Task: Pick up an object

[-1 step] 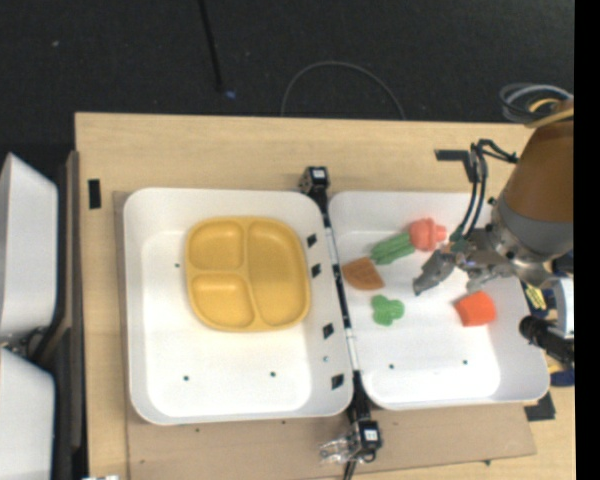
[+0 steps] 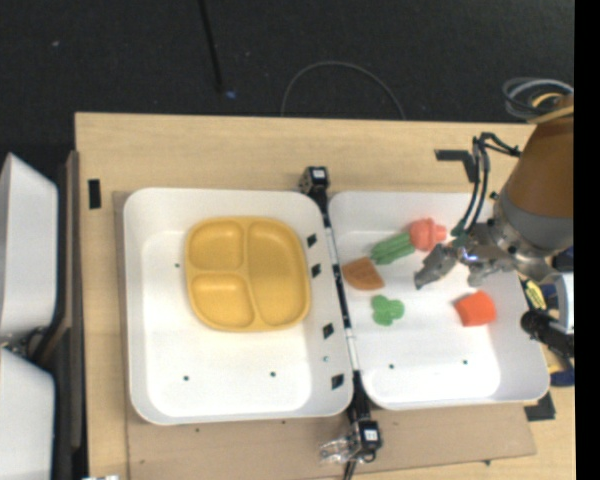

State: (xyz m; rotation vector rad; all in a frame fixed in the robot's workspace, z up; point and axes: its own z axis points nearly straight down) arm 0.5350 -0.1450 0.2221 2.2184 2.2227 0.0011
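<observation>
- Toys lie scattered in the right bin (image 2: 510, 388), all close around the tool (image 2: 446, 265), which hangs over the bin's middle.
- A green and pink toy (image 2: 408, 241) — green body, pink end — lies up and to the left of the tool, its pink end just beside the dark fingers.
- An orange-red block (image 2: 475, 309) sits below and to the right of the tool, near it but apart from it.
- A small green toy (image 2: 387, 310) rests below and to the left, a little further off.
- A tan-orange flat piece (image 2: 363, 274) lies to the left, near the wall between the two bins.
- The tool points down and leftward; nothing is visible between its fingers, and whether it touches the bin floor cannot be told. How wide it stands cannot be told either — the fingers blur into one dark shape.
- The left bin (image 2: 150, 368) holds a yellow divided plate (image 2: 248, 272) with three compartments, well apart from the tool.
- Both bins rest on the light wooden table (image 2: 200, 148).
</observation>
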